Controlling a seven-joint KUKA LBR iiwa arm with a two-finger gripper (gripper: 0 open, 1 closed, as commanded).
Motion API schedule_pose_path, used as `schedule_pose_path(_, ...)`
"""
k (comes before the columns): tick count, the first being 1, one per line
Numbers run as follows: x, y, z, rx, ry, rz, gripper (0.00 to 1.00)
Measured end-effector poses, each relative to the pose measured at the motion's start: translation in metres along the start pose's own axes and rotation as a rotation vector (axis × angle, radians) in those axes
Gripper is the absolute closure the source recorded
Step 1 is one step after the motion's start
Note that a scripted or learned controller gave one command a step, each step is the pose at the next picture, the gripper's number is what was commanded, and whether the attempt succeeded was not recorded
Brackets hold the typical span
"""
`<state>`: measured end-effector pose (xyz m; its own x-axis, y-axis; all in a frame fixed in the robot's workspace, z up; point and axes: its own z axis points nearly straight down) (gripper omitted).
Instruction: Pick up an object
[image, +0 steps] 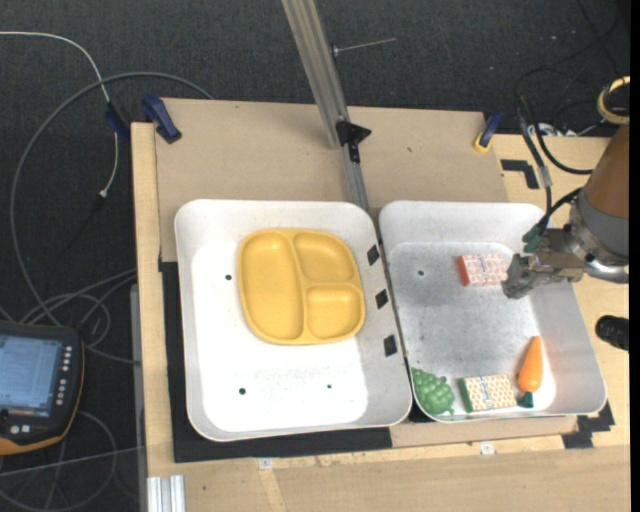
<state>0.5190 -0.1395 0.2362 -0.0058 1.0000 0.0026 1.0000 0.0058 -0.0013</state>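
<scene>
In the right bin (470, 330) lie a small red and white box (481, 268) near the back, an orange carrot (531, 364) at the right front, a green bunch of grapes (433, 392) and a patterned box (488, 392) along the front wall. My gripper (521, 279) hangs just right of the red and white box, close to it, low over the bin floor. Nothing shows between its fingers.
The left bin (210, 330) holds a yellow divided plate (300, 285). A metal post (325, 80) rises behind the bins. Blue clamps (160, 118) sit at the bench's back corners. A tablet pendant (35, 385) lies off the bench at far left.
</scene>
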Motion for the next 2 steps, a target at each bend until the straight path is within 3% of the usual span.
schedule_pose_path(2,0.097,0.049,0.003,-0.003,-0.002,-0.001,1.00)
